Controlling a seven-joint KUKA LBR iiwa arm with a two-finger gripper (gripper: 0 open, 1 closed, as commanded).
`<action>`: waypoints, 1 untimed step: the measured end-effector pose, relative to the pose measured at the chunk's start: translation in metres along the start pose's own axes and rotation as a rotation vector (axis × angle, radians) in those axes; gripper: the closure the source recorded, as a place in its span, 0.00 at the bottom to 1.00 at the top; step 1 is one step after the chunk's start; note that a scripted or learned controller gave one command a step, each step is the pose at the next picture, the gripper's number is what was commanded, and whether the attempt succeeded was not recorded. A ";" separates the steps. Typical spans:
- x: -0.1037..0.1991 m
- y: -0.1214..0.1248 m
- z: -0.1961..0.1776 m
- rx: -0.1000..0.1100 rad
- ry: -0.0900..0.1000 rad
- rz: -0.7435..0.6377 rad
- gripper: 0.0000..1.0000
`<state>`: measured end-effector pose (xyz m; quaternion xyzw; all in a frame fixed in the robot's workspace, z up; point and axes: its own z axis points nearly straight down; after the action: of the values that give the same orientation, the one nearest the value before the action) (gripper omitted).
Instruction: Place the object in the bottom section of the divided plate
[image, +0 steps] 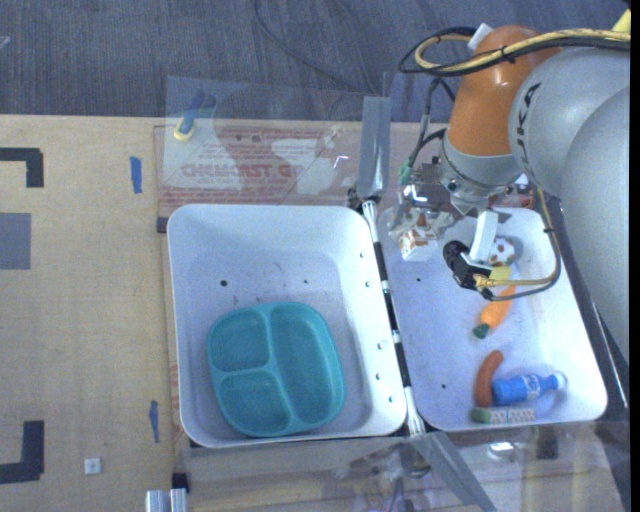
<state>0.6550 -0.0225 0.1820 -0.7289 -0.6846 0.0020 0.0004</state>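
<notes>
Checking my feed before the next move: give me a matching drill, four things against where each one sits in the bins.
Things:
1. divided plate
2. blue bottle
3. carrot
4. gripper

Places:
A. near corner of the right bin, lying on its side
B. far end of the right bin, close to the wall between the bins
C. near half of the left bin
D. middle of the right bin, just past the orange sausage

Pairs: 1-C, 2-A, 3-D, 4-B
</notes>
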 end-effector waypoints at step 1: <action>0.079 -0.064 0.000 0.003 0.002 0.032 1.00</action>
<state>0.5960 0.0604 0.1816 -0.7398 -0.6728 0.0023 0.0019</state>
